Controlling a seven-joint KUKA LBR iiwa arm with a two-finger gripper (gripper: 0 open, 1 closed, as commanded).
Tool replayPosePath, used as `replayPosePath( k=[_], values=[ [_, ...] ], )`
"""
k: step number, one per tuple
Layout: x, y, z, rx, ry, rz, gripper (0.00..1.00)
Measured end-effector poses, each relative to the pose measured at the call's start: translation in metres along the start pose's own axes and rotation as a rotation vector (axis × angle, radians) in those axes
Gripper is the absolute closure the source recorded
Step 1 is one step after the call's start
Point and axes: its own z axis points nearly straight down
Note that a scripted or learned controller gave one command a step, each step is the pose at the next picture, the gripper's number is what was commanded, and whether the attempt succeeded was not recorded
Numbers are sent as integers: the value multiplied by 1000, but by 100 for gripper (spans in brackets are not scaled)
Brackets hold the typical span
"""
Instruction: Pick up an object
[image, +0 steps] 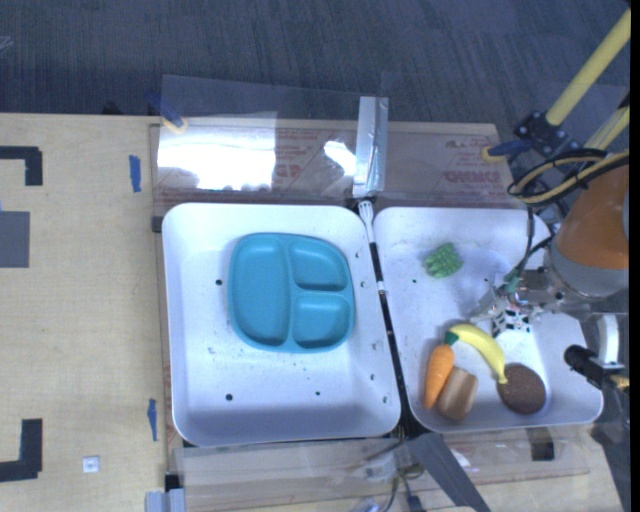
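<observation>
While the grey arm with its orange band is reaching in from the right, the tool is hanging low over the right bin, and whether it is apart or together cannot be told from this slanted look down. Nothing is showing in its grip. Just below and left of the tool, a yellow banana is lying across the bin floor. An orange carrot is sitting under the banana's left end, and a tan cylindrical piece is leaning against the carrot. A brown rounded item is resting near the banana's right end. A green leafy piece is lying apart from the others, toward the far side of the same bin. In the left bin, a blue divided plate is lying flat near the middle. Both bins are sitting side by side on the tabletop.
</observation>
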Motion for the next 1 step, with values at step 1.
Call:
replayPosePath(
  k=[1],
  values=[
    [-2, 2, -12, -7, -2, 4, 100]
  ],
)
